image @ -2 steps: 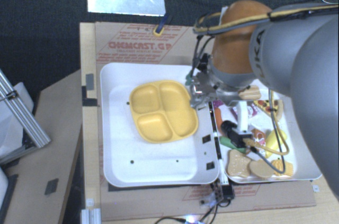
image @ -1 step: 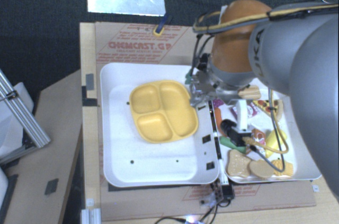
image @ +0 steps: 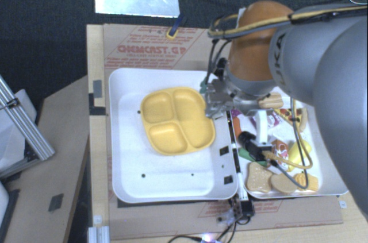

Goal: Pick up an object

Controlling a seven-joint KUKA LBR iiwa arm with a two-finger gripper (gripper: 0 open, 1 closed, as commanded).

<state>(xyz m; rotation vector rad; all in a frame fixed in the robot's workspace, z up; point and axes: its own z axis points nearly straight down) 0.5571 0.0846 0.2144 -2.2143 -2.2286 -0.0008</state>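
Arm reaches in over the divider between bins; gripper (image: 214, 99) sits at the right edge of the yellow tray (image: 175, 120) in the left bin (image: 123, 121). Grip state: cannot tell. Food toys (image: 276, 178) crowd the right bin, likely the candidates.

Arm (image: 322, 46) cut off at right edge, hiding much of right bin (image: 322, 178); claw (image: 215, 99) fingertips indistinct.
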